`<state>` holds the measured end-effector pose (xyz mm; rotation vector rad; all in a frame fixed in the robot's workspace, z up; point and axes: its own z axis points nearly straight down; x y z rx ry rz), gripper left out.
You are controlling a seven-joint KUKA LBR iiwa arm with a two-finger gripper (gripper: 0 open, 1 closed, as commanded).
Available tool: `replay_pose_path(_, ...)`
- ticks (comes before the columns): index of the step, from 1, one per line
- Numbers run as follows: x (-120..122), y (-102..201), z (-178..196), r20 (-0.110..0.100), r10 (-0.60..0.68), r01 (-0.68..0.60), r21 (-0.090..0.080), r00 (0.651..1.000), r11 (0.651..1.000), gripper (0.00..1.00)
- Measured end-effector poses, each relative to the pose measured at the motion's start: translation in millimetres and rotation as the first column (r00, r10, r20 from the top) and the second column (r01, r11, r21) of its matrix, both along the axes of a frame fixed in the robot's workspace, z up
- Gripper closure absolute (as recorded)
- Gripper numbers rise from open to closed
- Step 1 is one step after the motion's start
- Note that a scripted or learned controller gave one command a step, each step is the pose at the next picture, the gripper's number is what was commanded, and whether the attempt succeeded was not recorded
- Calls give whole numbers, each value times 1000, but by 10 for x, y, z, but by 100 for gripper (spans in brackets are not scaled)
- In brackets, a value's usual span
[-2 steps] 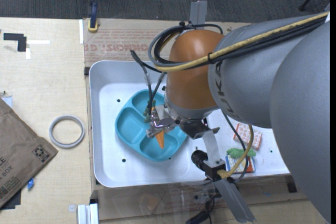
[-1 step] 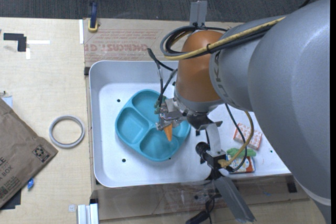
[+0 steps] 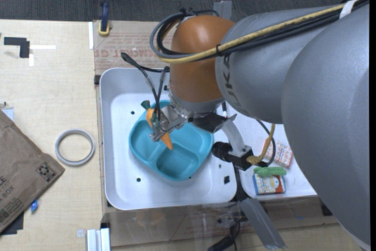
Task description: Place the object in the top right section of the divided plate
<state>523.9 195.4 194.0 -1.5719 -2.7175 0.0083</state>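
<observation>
Hovering over blue divided plate [image 3: 176, 156] in white bin [image 3: 117, 144]; my jaws pinch orange carrot-like object [image 3: 166, 139]. Should centre over top right section before releasing.

Covering much of the right bin [image 3: 294, 182] and running off the right edge: the arm [image 3: 282, 67]. Hiding the top right part of the plate [image 3: 170, 153] under the orange band [image 3: 197, 62] and wrist. Masking most of the orange object [image 3: 167, 139] behind the gripper [image 3: 158, 132]; too small and cluttered for telling grip or finger gap. Overlapping the carton [image 3: 270, 184] and a packet [image 3: 283, 156] with cables. Getting cut by the left and bottom edges: a cardboard box [image 3: 20, 176]. Blurring near the bottom edge: a clear sheet over the table [image 3: 47, 91].
</observation>
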Motion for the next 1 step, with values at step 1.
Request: replay_pose_path(1,-421,-159,22,-2,-63,63,-1,998,998,100)
